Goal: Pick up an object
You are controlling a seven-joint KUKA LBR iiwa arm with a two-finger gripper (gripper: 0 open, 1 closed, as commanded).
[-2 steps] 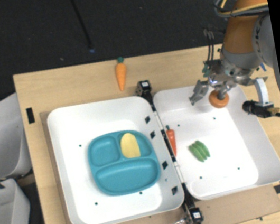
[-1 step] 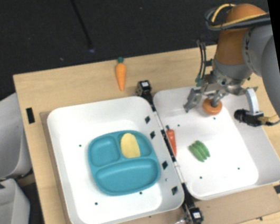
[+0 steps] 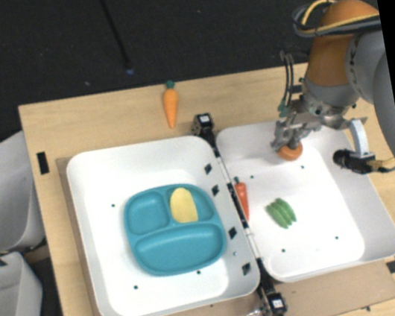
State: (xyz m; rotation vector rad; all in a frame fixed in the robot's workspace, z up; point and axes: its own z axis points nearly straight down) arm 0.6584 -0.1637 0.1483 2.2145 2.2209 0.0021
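a pale wooden bench (image 3: 42,135) sits against a dark, matte black floor, and it carries two shallow bins of smooth white plastic with rounded corners, joined along a hinge-like seam with small black clips.

the left bin (image 3: 106,283) holds a teal plastic tray (image 3: 175,244) with three moulded compartments and soft rounded edges. a smooth, pale yellow oval object (image 3: 183,206) lies in the tray's upper right compartment; the other two compartments show only bare teal.

in the right bin (image 3: 348,240), a green, ribbed, stubby vegetable-shaped object (image 3: 282,213) lies near the middle of the floor, well apart from the walls. a slim orange-red piece (image 3: 242,198) lies along the bin's left edge, right against the seam between the bins. a small round orange object (image 3: 289,151) sits near the bin's back edge.

outside the bins, a toy carrot (image 3: 170,104) with a green top lies on the bare wood near the bench's back edge, just behind the left bin's back right corner.

the arm reaches in from the right, its orange band above a grey wrist, bent down over the right bin's back edge. the gripper (image 3: 288,143) sits directly on top of the small round orange object, touching or nearly touching it; whether the claw is apart or clamped on it cannot be told from this angle.
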